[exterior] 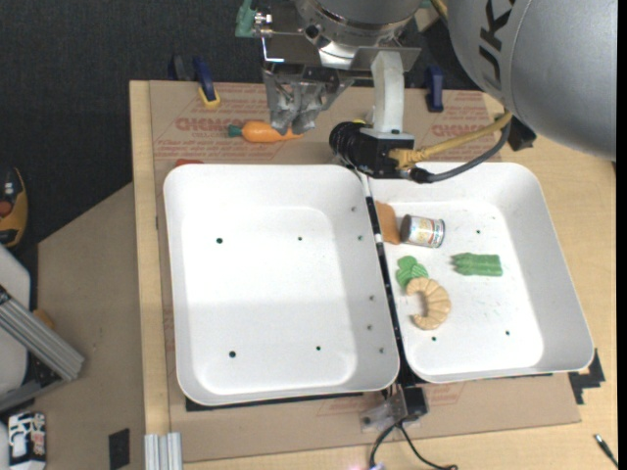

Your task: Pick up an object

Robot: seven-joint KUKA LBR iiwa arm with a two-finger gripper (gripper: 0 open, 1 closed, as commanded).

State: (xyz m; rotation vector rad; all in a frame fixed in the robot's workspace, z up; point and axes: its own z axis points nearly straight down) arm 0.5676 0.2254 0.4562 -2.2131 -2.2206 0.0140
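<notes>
Desk (88,262): pale wood top carrying a brown cardboard sheet (157,145) with red print. Blue clamps (206,81) pin the sheet along its 12 o'clock edge. Dark carpet-like floor (69,57) fills the 10 to 11 o'clock corner. An aluminium profile (39,336) lies at 8 o'clock.

Arm (549,47): grey body enters from 1 o'clock, orange band visible at 12 o'clock.

Tool (297,116): sits at 12 o'clock, beyond the far rim of the left bin, over the cardboard. Fingers point down and appear close together, but whether they are parted or closed cannot be told from this angle. A toy carrot (263,132) lies on the cardboard just at the fingertips, green top toward 9 o'clock; contact or grasp cannot be told.

A black camera unit (361,150) with a yellowish cable (460,145) hangs just beyond the bins' shared far corner.

Left bin (196,204): white, shallow, with small dark dots on the floor.

Right bin (534,213): white, shallow, touching the left bin along the centre seam. Contents cluster near the seam:
- small can (423,231) lying on its side, with an orange piece (389,225) just beside it toward 9 o'clock
- green ridged block (477,264) toward 3 o'clock of the cluster
- green leafy piece (409,269) below the can
- tan curved croissant-like piece (431,305) touching or just beside the leafy piece, toward 6 o'clock.
</notes>
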